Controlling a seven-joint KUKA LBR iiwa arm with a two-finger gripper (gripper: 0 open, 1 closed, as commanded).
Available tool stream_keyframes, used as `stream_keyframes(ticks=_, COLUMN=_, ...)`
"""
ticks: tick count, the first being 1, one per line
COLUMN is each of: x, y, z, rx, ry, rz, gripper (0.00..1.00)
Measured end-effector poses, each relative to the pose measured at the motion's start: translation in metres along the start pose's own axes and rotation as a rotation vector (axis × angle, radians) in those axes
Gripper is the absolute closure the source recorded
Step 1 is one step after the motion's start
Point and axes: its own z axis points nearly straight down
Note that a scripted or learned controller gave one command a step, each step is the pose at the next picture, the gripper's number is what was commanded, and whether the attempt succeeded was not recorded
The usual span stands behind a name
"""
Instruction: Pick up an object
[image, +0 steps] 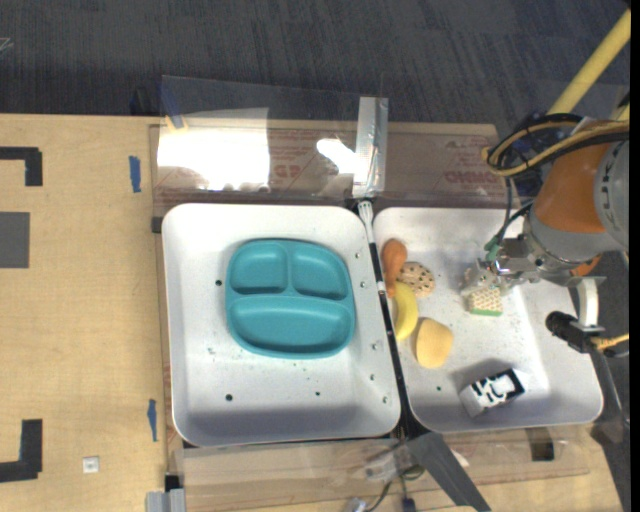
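My gripper (496, 270) hangs over the right bin (560, 330), in its upper middle part. Right under its tip lies a small beige waffle-patterned piece with a green edge (486, 298); whether the two touch is unclear. Along the bin's left side sit an orange carrot-like piece (394, 255), a speckled cookie (417, 278), a yellow banana (405, 310) and a round yellow piece (433, 342). A black-and-white object (493, 390) rests near the bin's front edge.
The left bin (190, 330) holds a teal divided plate (290, 297). A clear plastic sheet (260, 150) stands behind both bins. Yellow and black cables (520, 140) loop near the arm's orange band (570, 195). Bare floor of the right bin lies right of the waffle piece.
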Motion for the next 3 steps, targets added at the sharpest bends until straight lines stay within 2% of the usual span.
stream_keyframes(ticks=1, x=-0.02, y=0.054, z=-0.127, rx=-0.006, ry=-0.002, rz=-0.16, gripper=1.0)
stream_keyframes(ticks=2, x=0.011, y=0.034, z=-0.089, rx=0.01, ry=0.004, rz=-0.212, gripper=1.0)
stream_keyframes(ticks=3, x=0.053, y=0.005, z=-0.159, rx=0.0, ry=0.002, rz=-0.261, gripper=1.0)
